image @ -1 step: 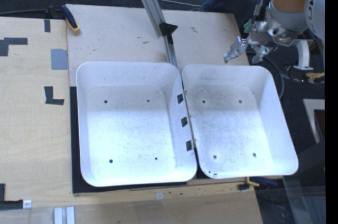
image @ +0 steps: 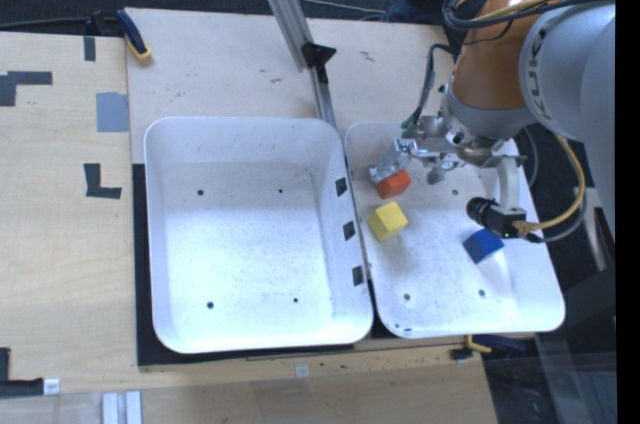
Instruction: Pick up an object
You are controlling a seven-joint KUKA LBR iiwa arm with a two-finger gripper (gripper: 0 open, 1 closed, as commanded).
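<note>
Orange block (image: 394, 181) lies just beneath my jaws (image: 425, 155), near the right bin's (image: 520, 312) far left corner; whether they grip it I cannot tell. Yellow block (image: 388, 220) sits just nearer, blue block (image: 484, 245) toward the right wall.

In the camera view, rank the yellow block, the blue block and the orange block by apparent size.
1. Yellow block and blue block: they look alike, so no ranking between them.
2. Orange block: looks smallest, though partly hidden under the claw.
</note>
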